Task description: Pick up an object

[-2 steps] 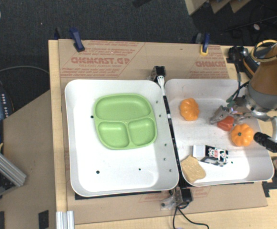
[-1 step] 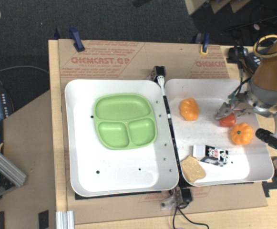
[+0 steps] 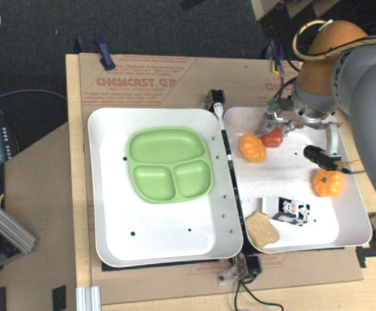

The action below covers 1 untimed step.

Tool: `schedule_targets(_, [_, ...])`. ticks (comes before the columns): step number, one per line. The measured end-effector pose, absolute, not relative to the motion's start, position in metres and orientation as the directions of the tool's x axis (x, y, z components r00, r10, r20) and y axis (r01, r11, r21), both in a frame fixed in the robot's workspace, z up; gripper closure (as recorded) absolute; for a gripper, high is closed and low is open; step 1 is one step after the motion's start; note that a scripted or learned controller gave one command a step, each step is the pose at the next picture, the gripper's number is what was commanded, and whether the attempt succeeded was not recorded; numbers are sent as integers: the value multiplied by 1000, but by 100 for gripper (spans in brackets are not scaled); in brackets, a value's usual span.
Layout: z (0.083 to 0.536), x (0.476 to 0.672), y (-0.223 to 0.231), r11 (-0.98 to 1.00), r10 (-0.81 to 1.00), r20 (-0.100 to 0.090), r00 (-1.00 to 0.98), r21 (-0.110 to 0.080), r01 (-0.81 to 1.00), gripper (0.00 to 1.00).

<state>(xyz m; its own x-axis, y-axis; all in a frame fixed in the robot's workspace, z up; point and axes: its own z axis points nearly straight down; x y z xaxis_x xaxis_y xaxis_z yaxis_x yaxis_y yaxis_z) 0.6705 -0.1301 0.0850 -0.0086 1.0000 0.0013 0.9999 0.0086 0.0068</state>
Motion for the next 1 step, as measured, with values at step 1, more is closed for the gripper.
schedule_targets(1, [192,649,-52,8,1000,1,-8,10,1000,100])
